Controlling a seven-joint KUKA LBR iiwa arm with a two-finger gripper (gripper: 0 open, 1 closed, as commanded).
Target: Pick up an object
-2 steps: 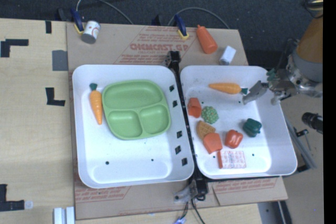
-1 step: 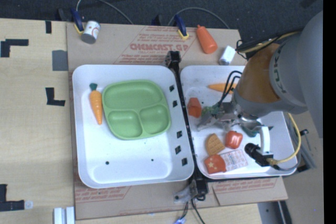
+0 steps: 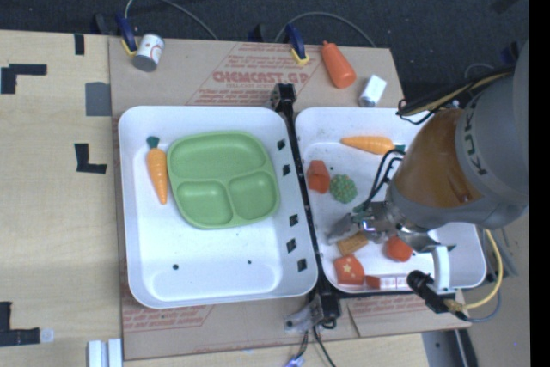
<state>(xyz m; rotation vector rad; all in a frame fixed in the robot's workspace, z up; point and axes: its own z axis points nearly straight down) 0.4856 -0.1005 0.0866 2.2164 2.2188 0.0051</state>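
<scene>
Camera view, looking down at a slant: two shallow white plastic bins side by side. The left bin (image 3: 137, 185) holds a green three-compartment plastic tray (image 3: 225, 179) w/ a small orange toy carrot with a green top (image 3: 156, 170) lying just beside the tray's left edge.

The right bin (image 3: 320, 126) has the clutter: a long orange toy carrot (image 3: 368, 144) near the back wall, a small red-orange block (image 3: 318, 176), a round green bumpy broccoli-like toy (image 3: 343, 187) just beside it, a tan wedge-shaped piece (image 3: 351, 243), a red cube-ish toy with a pale mark (image 3: 348, 270) at the front wall, and a round red ball-like toy (image 3: 398, 250).

The grey arm with an amber-orange band (image 3: 438, 163) comes in from the right, and its gripper (image 3: 361, 223) is low over the middle of the right bin, near the tan wedge & green toy. Fingers: can't tell whether spread or pressed together, since the dark metal parts blur into one another, and nothing is clearly seen between them.

Handling, as a judgement: these look like hollow plastic play food, so light, stiff, not fragile, but smooth & prob. slippery. Round ones (green toy, red ball) may roll or squirt out of a pinch. The tan wedge is closest; best taken across its flat sides. The long carrot is best taken across the thick middle, away from the wall.

Outside the bins, on the cardboard: an orange bottle-shaped toy (image 3: 338, 64), a small white cup-like item (image 3: 372, 89), and a small white can-like cylinder (image 3: 148, 51).
</scene>
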